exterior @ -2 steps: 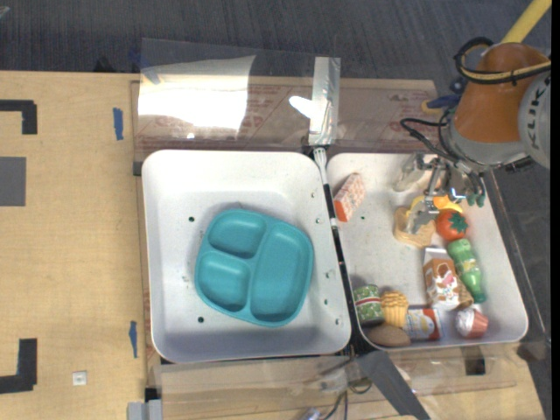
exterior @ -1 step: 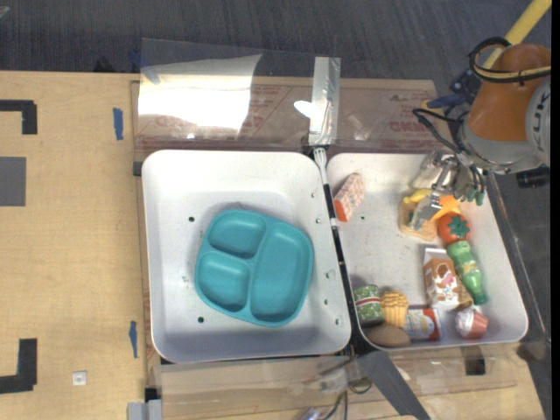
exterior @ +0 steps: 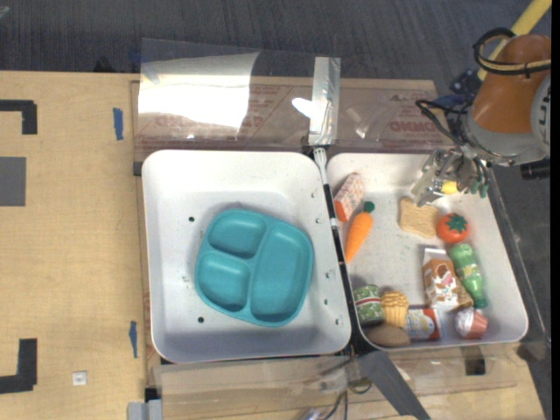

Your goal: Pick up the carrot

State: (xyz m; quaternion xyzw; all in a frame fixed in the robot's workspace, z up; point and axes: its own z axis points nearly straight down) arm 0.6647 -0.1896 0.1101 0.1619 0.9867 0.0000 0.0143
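Gripper at the far right corner of the right bin, above a slice of bread and a tomato. Cannot tell how it is set. Carrot well left of it, by the bin's left wall, tip toward the near side. Blue plate in the left bin.

We see two bins side by side: the left bin holds a divided plate, and the right bin holds the food. In it, the carrot lies by the left wall, the tomato well to its right, and the gripper hangs over the back right corner.
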